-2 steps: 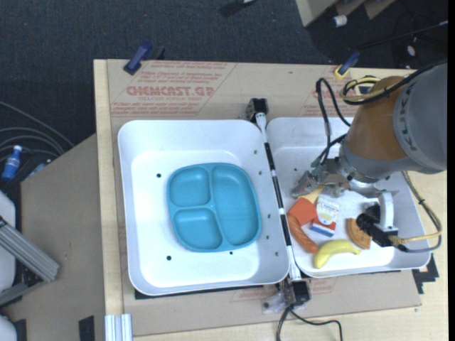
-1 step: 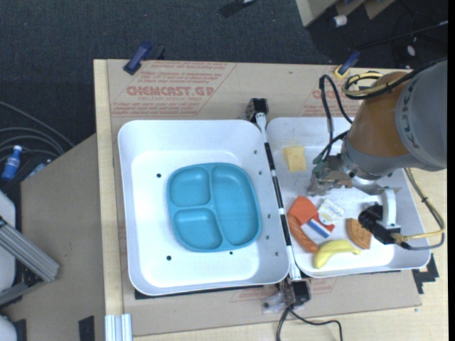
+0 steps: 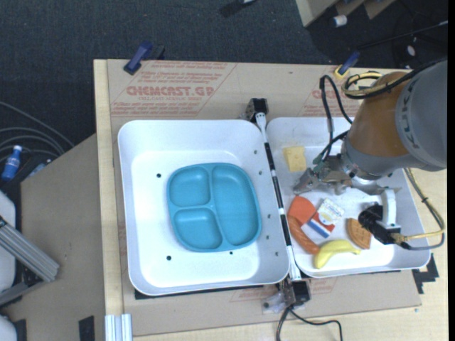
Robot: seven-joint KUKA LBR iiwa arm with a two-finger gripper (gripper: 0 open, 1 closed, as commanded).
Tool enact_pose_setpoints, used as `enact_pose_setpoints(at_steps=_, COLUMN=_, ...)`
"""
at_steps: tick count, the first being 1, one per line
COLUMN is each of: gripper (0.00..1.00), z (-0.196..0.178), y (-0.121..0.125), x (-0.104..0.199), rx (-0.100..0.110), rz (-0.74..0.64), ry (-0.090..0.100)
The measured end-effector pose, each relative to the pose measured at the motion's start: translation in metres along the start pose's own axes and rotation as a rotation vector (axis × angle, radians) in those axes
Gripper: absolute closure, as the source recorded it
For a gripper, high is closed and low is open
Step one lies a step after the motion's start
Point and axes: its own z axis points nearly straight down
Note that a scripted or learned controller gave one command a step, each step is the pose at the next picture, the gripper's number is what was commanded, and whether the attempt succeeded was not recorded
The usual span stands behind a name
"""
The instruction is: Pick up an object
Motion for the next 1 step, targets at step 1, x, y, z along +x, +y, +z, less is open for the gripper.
enact_pose_setpoints(at_steps=1, gripper=0.00, z=0.0097, y=0.0656, x=-0.0019, rx=0.000, rz=-0.002, ry=-0.001)
